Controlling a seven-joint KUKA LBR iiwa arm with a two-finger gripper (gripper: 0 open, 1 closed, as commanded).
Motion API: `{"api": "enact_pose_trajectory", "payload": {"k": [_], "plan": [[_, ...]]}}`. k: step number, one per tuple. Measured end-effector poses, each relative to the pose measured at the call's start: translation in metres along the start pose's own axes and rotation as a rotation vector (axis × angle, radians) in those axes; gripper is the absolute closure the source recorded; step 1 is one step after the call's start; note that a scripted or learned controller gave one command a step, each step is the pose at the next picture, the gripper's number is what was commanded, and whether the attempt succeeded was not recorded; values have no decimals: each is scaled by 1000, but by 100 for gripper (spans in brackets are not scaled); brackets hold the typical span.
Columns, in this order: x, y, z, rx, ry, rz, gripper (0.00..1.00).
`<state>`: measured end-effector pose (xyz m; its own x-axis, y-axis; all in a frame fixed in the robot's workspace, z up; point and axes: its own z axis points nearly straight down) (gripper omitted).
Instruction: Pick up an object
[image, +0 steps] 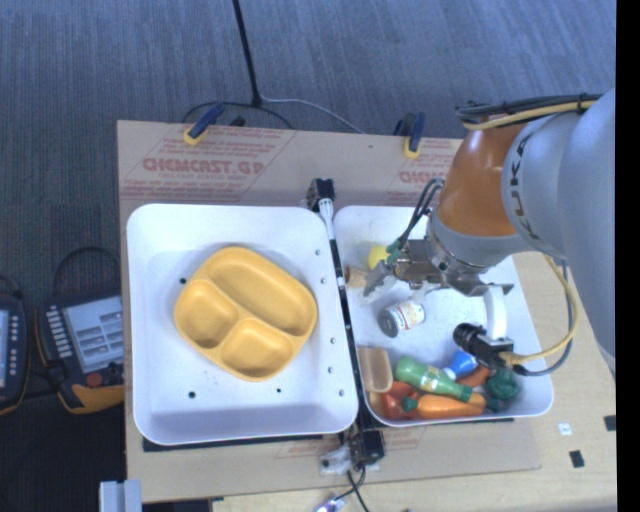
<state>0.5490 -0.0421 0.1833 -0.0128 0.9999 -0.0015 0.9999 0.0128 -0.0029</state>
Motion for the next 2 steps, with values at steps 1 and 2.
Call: {"api": "enact_pose_trajectory", "payload": {"k": [1,2], "plan": [[-23,-32,0,0,0,-21,0],[-50,-25,80,-1,1,-205,0]]}}
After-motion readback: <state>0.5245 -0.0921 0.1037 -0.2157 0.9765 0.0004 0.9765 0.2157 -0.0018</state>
